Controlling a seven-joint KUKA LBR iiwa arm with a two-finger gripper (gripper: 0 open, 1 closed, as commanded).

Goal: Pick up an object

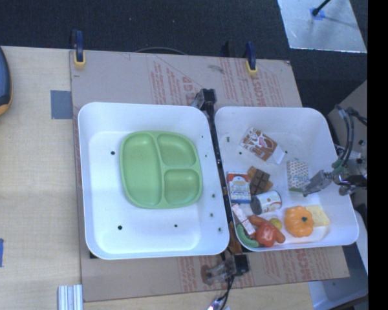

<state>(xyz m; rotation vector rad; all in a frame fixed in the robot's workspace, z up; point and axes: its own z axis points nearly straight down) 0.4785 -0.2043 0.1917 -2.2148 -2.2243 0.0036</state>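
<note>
Several small toy foods crowd the right shallow white plastic bin (310, 118); the round orange plastic pumpkin (299, 221) sits near its front edge, light, stiff and slick, best pinched across its ribbed middle. Whether the grey two-finger gripper (315, 183) at the bin's right side is parted or closed, I cannot tell.

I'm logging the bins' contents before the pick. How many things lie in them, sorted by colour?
Green: 1, divided plastic plate
Orange: 1, small toy pumpkin
Red: 1, toy pepper
Brown: 1, chocolate bar
Pale yellow: 1, cheese-like block
Printed packets and can: 4
Total: 9, though the clutter may hide more.
</note>
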